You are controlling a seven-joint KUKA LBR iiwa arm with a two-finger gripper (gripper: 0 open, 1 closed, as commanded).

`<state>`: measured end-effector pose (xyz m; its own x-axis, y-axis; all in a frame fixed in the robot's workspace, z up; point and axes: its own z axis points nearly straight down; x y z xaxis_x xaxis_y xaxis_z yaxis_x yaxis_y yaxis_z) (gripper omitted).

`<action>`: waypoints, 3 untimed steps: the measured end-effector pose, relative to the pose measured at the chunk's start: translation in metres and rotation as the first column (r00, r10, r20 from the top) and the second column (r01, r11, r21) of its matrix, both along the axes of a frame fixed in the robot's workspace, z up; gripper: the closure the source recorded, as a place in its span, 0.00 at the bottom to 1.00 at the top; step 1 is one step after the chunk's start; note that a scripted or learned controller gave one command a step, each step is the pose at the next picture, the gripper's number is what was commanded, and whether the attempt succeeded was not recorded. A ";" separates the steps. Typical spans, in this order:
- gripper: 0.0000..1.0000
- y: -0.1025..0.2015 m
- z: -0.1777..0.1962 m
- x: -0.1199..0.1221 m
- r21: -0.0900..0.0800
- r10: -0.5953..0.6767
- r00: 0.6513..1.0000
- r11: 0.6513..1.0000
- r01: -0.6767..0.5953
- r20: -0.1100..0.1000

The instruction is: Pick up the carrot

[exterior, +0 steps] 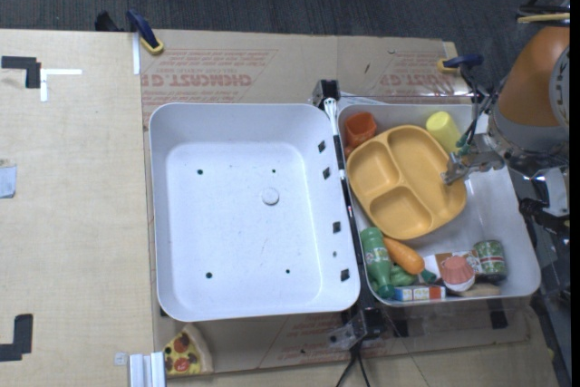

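- Overhead, a slanted camera looks down on two shallow white bins side by side on a bench; the left bin (181, 285) holds no objects, and the right bin (517, 222) is crowded.
- From the right edge, the grey arm with its orange band (535, 82) reaches over the right bin.
- Its gripper (456, 174) sits low at the right rim of a yellow divided plate (403, 181), touching or just above that rim.
- Whether the gripper is open or closed cannot be told from this angle; nothing is visibly held.
- The carrot (403, 256), orange and tapered, lies in the right bin near its front wall, just below the plate's front edge.
- Its long axis runs diagonally, from upper left to lower right in the view.
- A green bottle (374, 254) lies tight against the carrot's left side; a round red-and-white item (458, 271) and a green can (489, 257) lie to its right.
- An orange cup (360, 127) and a yellow cup (441, 127) stand at the back of the bin.
- From the gripper, the carrot lies toward the bin's front and to the view's left, with the plate's corner between them.
- Judged from this, the gripper needs to rise, cross the plate's edge, and close across the carrot's narrow width.
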<state>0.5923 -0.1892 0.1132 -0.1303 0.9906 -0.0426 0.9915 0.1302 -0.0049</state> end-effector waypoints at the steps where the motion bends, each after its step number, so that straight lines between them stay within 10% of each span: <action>1: 1.00 0.000 0.008 0.001 0.000 0.001 1.000 1.000 -0.001 0.000; 2: 0.00 0.000 0.009 0.001 -0.001 0.000 1.000 1.000 0.000 0.001; 3: 0.00 -0.024 -0.019 -0.017 0.054 -0.123 0.992 0.991 0.122 0.006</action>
